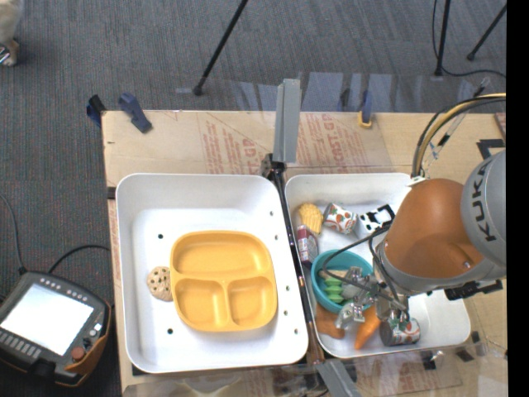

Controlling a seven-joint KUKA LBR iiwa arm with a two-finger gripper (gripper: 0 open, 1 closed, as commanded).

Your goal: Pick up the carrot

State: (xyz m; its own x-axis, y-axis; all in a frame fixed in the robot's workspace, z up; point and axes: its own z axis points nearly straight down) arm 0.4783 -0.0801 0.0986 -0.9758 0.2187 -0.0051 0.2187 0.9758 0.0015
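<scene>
Two shallow white bins sit side by side on my bench; the left white bin (132,222) holds a yellow plastic tray with three parts (223,279) and a round brown cookie (159,283); in the right white bin (450,321) my metal two-finger gripper (364,300) hangs low, just above the small orange carrot (367,332) by the front wall; I cannot tell how the claw stands; a teal bowl (340,265) sits just beside it.

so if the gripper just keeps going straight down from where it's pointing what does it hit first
Most likely the carrot: the gripper hangs over the right bin's near edge, just above it. Depth is unclear from this slant, so it could instead touch the teal bowl beside it.
</scene>
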